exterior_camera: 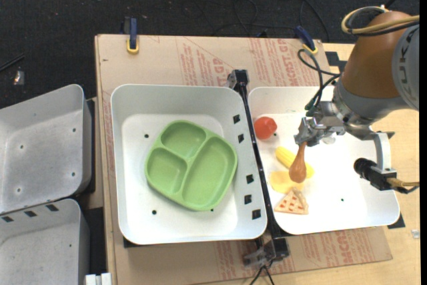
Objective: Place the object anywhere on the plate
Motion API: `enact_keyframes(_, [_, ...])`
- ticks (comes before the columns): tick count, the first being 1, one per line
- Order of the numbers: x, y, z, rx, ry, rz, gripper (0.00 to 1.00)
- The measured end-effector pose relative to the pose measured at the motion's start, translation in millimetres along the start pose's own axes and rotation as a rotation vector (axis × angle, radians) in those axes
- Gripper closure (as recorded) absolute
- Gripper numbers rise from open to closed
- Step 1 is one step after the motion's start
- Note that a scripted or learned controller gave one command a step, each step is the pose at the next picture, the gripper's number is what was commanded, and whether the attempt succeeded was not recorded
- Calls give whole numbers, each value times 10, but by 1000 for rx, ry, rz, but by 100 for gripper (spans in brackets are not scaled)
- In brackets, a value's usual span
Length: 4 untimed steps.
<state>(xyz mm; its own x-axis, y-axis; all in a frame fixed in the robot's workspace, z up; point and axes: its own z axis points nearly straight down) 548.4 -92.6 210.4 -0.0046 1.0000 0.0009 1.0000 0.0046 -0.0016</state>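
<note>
Hanging from pincer (305, 141): smooth club-shaped drumstick (299, 165).

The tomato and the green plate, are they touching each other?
Apart. The camera view shows the tomato in the right bin and the green plate in the left bin, the bin walls between them.

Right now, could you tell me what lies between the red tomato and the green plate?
In the camera view, the black divider where the two bins meet runs between the tomato and the plate, plus bare white bin floor.
</note>
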Motion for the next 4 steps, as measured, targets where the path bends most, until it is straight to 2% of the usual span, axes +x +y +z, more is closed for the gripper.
enact_keyframes(2, [1071, -143, 72, 0, 0, -1, 100])
enact_keyframes(3, [1636, -287, -101, -2, 0, -2, 100])
enact_keyframes(4, [2201, -440, -79, 0, 0, -2, 100])
